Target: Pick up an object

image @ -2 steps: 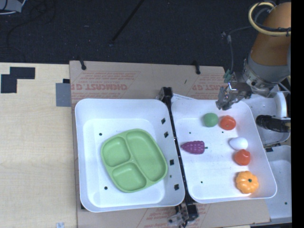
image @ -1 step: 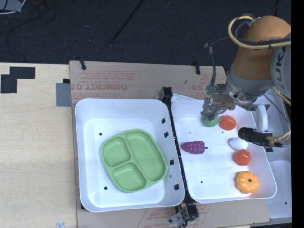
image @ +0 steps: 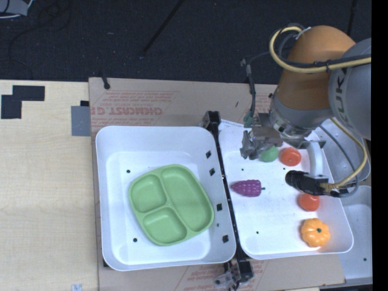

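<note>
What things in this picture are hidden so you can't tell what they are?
1. A green thing in the right bin, camera view: the gripper covers its left side, so its kind is unclear.
2. The right bin's far right corner, camera view: the arm hangs over it.

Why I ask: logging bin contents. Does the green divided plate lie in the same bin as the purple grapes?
No, the green divided plate lies in the left bin, while the purple grapes lie in the right bin.
</note>
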{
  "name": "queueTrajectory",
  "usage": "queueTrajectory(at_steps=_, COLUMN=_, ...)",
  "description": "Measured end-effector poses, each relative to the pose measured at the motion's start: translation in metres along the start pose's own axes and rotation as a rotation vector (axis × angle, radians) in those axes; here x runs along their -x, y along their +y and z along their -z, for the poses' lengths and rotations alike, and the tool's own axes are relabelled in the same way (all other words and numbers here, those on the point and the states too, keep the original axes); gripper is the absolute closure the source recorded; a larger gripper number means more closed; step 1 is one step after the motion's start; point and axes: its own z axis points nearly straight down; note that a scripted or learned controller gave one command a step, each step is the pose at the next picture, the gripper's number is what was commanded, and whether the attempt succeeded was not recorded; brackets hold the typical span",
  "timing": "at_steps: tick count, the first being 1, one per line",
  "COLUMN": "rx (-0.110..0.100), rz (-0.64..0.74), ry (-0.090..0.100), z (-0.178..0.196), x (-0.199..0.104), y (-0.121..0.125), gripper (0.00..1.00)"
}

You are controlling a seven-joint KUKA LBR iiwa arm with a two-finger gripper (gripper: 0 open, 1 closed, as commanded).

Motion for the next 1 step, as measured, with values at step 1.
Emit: queueTrajectory(at_steps=1, rx=-0.001, rz=0.000, ry=-0.001, z=-0.0018, x=-0.0503, y=-0.0177, gripper=1.00)
